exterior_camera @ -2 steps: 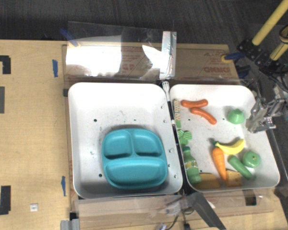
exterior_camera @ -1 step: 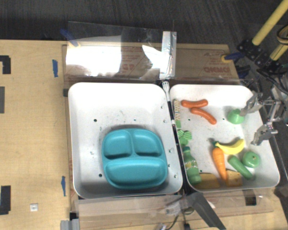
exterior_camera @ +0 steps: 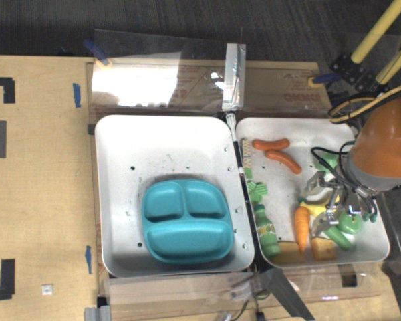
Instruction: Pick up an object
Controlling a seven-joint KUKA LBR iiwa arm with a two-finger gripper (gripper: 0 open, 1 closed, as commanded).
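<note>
My gripper (exterior_camera: 326, 209) is low in the right bin (exterior_camera: 281, 129), reaching in from the right under the orange wrist band. Its metal fingers hang over a cluster of toy food: an orange carrot (exterior_camera: 301, 225), a yellow piece (exterior_camera: 315, 209), a green piece (exterior_camera: 344, 229) and a tan bread-like block (exterior_camera: 323, 248). I cannot tell whether anything sits between the fingers. Two orange-red sausages (exterior_camera: 278, 150) lie toward the bin's back. Green toy pieces (exterior_camera: 260, 209) line the bin's left wall.
The left bin (exterior_camera: 120, 139) holds a teal divided tray (exterior_camera: 186, 219) at its front. A clear plastic sheet and a metal divider (exterior_camera: 234, 75) stand behind the bins. Cardboard covers the bench on the left. Yellow poles and cables are at the upper right.
</note>
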